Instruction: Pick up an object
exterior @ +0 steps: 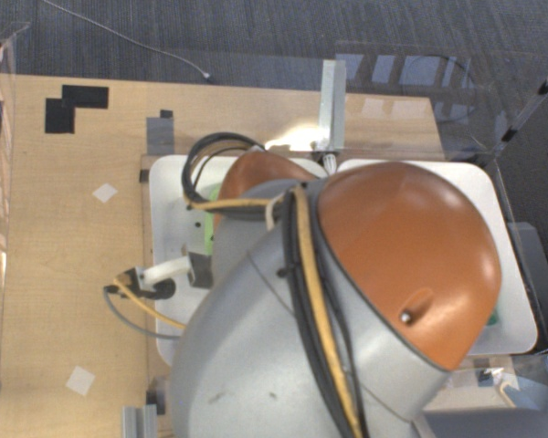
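From the camera view above the desk [64, 272], the arm [283, 354] takes up most of the frame: its grey body and two orange domes stretch from the lower right across to the left bin [164, 190], hiding nearly all of both bins. The right bin [507, 245] shows as a white rim and corner past the large orange dome [402, 254]. A bundle of black and yellow cables [306, 281] runs along the arm, and a black cable loop [210, 153] arches over the left bin's far side.

Near the left bin's left rim, a white and dark fitting [169, 276] with a yellow cable juts out over the desk; it may belong to the wrist, but the gripper itself cannot be made out, so how far it is open, or whether it has hold of anything, cannot be told.

A strip of green [208, 222] shows in the left bin just beside the arm, perhaps an object to be picked; a small green spot [493, 318] shows at the right bin's near edge under the dome.

The risks, as a judgement: the grasp may close on nothing or merely nudge the green item against the bin wall, and the loose cables could snag on the bin rim as the arm lifts.
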You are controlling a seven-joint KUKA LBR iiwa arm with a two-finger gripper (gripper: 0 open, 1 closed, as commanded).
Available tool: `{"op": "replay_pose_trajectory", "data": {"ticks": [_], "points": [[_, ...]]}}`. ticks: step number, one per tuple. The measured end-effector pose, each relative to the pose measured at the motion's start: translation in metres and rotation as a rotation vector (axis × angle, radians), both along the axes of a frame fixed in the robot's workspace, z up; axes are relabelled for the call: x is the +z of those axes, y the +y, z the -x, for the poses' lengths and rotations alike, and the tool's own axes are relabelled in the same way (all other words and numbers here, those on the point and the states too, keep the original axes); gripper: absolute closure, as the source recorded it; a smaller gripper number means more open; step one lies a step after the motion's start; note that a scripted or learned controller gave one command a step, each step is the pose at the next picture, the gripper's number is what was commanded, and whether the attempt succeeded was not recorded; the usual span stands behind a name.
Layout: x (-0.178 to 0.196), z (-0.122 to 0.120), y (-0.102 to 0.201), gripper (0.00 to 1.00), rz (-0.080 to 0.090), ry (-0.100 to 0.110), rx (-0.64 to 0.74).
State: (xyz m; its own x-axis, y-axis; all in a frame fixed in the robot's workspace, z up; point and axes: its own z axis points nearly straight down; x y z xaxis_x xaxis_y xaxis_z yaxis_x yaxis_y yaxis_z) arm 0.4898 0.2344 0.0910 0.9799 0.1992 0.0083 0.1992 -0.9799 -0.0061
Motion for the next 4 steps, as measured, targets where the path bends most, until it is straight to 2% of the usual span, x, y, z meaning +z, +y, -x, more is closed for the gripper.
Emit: {"op": "replay_pose_trajectory", "data": {"ticks": [4], "points": [[-0.0003, -0.0002, 0.0002, 1.00, -0.001, 0.000, -0.002]]}}
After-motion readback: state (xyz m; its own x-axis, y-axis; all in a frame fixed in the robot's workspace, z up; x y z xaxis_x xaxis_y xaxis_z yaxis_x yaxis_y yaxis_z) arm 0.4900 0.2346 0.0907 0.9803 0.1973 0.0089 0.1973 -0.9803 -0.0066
